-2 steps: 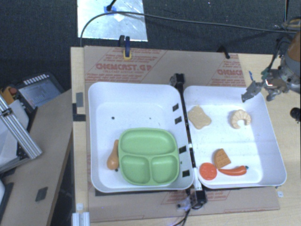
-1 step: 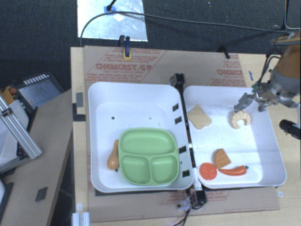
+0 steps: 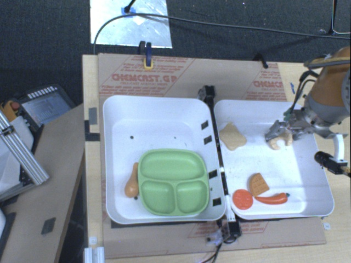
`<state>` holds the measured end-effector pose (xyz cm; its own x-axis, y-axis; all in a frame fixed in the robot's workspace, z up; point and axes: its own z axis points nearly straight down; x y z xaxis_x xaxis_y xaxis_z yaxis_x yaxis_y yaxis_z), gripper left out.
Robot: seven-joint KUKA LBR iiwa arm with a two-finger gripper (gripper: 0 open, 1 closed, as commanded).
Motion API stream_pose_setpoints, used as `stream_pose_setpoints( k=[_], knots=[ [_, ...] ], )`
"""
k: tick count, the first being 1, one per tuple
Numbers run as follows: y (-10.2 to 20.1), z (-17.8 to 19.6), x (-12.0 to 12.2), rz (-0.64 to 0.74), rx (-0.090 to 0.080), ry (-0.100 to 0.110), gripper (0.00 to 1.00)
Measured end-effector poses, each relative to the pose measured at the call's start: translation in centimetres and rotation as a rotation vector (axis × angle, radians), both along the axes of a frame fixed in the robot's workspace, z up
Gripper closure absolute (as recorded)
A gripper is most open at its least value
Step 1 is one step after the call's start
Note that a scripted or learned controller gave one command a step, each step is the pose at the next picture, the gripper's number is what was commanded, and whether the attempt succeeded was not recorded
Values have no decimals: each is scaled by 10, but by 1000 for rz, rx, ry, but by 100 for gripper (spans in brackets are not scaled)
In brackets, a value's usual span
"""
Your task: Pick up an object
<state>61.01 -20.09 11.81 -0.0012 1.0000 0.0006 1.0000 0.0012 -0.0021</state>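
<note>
Tray, squash left bin | tool grip unclear, right bin

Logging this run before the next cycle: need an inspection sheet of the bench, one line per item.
Surface: two white bins side by side, left bin and right bin, on a printed board.
Job's things: in the right bin, beige piece, pale item at the tool, waffle-like piece, tomato, red chili.
Clutter: green divided plate and tan drumstick-like piece in the left bin.
Grippers: tool low over the pale item; grip not confirmed.
Cables: black cable across the floor behind.
Surroundings: foil sheet behind, metal rail at left.
</note>
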Motion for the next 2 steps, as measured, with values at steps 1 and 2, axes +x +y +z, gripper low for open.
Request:
stream_pose_setpoints(
  k=[1,2],
  knots=[
    [-1,14,2,1,-3,-7,100],
    [-5,59,0,-1,-2,-8,100]
  ],
)
